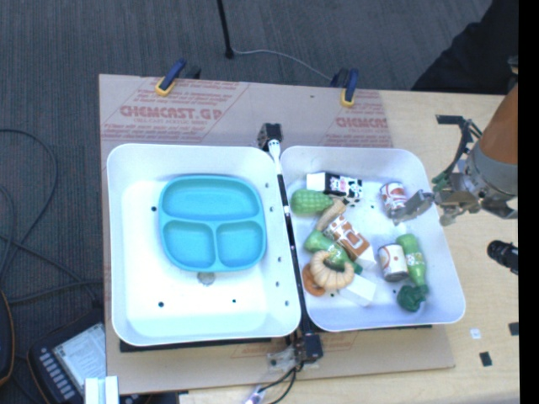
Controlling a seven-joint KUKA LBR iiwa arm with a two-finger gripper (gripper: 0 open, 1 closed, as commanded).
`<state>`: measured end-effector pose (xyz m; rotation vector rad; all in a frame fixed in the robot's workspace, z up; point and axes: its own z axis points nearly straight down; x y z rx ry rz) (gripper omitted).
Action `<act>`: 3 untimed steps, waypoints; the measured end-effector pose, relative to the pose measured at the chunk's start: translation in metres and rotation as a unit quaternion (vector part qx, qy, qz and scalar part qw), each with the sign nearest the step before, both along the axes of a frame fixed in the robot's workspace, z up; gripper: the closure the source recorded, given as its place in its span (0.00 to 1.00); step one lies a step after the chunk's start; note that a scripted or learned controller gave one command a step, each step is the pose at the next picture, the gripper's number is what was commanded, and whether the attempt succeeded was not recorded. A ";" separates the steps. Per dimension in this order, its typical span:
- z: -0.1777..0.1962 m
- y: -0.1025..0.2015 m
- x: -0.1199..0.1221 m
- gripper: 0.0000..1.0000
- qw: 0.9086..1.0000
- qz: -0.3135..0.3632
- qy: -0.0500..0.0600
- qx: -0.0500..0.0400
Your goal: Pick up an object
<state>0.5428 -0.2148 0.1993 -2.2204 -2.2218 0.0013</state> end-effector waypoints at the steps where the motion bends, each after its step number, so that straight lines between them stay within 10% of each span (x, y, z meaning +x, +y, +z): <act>1: -0.087 0.054 -0.024 0.00 1.000 -0.001 -0.010 -0.002; 2: -0.075 0.051 -0.023 1.00 1.000 -0.002 -0.013 -0.006; 3: -0.076 0.051 -0.024 0.00 1.000 -0.002 -0.013 -0.006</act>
